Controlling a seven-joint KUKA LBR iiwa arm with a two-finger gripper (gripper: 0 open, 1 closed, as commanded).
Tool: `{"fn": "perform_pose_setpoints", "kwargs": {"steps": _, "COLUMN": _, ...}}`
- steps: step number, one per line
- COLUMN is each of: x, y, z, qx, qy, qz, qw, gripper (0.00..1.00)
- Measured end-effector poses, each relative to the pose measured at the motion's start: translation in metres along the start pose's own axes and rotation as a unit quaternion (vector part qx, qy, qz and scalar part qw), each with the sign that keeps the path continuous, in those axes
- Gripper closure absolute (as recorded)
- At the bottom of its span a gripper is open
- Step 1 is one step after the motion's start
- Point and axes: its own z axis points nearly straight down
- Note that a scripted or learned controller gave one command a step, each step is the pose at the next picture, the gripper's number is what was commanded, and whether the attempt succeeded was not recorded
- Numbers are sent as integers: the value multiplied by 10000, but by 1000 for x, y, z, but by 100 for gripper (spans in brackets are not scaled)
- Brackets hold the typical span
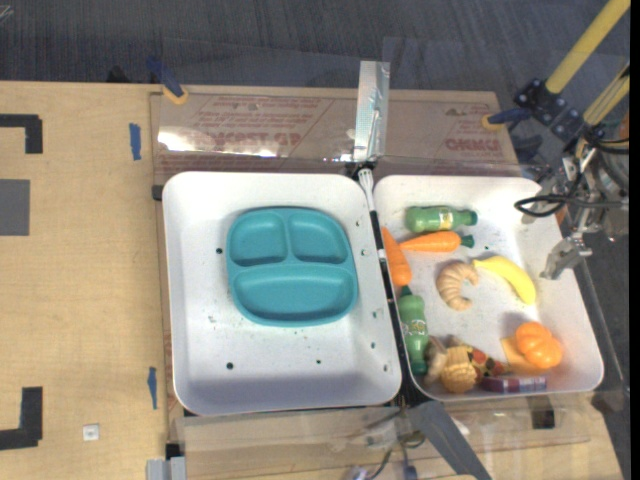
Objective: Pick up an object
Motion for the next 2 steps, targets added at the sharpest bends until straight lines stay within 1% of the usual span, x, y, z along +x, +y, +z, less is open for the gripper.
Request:
{"fn": "perform_pose_setpoints", "kwargs": {"steps": 1, "x": -6, "y": -7, "z": 116, "qx": 10, "qy": -27, "qz": -223, "qw": 9997, "gripper": 0}}
{"fn": "perform_pose_setpoints", "kwargs": {"steps": 2, "x": 8, "y": 65, "z": 126, "qx": -11, "qy": -16, "qz": 755, "qw": 9971, "gripper": 0}}
